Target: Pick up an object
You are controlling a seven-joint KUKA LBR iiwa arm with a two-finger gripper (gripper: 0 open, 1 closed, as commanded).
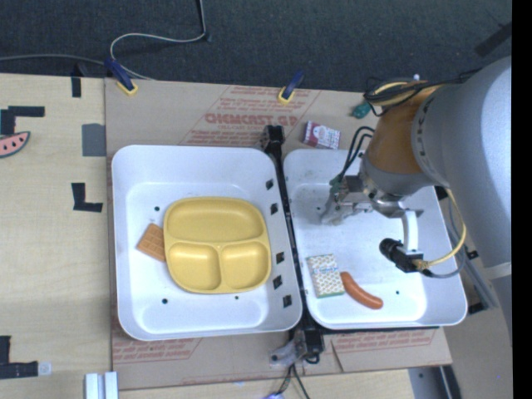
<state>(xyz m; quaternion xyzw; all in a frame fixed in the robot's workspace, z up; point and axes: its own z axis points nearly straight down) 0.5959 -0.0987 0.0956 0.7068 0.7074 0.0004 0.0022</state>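
Note:
In the right bin [432, 306] an orange-red sausage-shaped toy [362, 292] lies near the front, with a small green-patterned packet [325, 274] just to its left. My gripper [337, 204] hangs low over the back half of the right bin, above and a little left of the packet, apart from both things. Nothing shows between its tips. The left bin [141, 306] holds a yellow divided plate [218, 244] with a tan cracker-like piece [151, 242] tucked at its left edge.
A small red and white box [320, 135] lies on the cardboard behind the right bin. Yellow clamps [291, 90] and a black cable [198, 7] sit at the back. The arm's grey body [474, 165] covers the right bin's right side.

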